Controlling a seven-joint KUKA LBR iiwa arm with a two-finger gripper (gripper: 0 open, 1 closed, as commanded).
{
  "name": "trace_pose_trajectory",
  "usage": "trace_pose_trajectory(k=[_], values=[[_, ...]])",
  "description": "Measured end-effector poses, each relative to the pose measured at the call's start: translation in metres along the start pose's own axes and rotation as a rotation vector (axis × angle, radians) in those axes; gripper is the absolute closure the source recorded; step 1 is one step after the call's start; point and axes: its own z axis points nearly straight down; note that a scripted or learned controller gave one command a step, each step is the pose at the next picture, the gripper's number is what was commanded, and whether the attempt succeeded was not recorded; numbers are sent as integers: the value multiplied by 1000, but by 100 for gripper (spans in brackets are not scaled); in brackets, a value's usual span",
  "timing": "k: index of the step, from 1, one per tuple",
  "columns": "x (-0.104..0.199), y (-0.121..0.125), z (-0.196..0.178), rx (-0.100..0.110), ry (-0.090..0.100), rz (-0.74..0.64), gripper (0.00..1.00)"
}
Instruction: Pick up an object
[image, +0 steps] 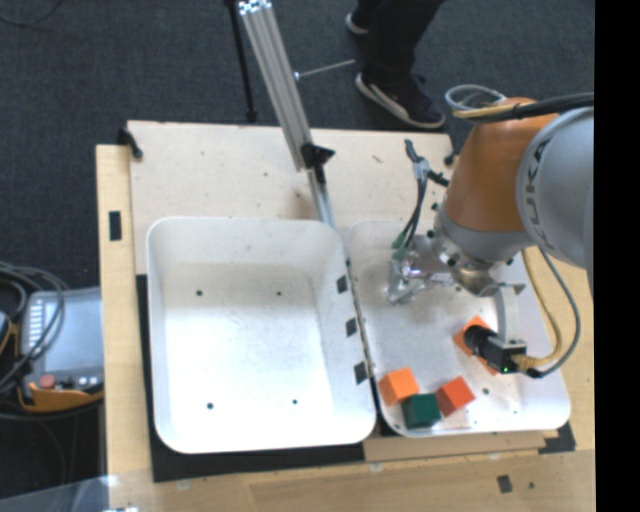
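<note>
In the right bin (540, 400), near its front edge, lie an orange block (400, 384), a dark green block (421, 410) and a second orange block (456, 395), close together. Another orange piece (468, 335) peeks out beside a black fitting on the arm. My gripper (404, 282) hangs over the left part of the right bin, well behind the blocks and apart from them. Nothing shows between its metal fingers.
The left bin (160, 300) sits beside the right one, sharing a middle rim. A slanted aluminium post (285, 95) rises behind the bins. Cables (415, 215) trail from the wrist. A person's shoes (400, 95) stand beyond the bench, and a device (55, 345) sits at the far left.
</note>
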Motion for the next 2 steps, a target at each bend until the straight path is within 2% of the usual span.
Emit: trace_pose_trajectory(k=[2], values=[[115,11,10,1,0,0,100]])
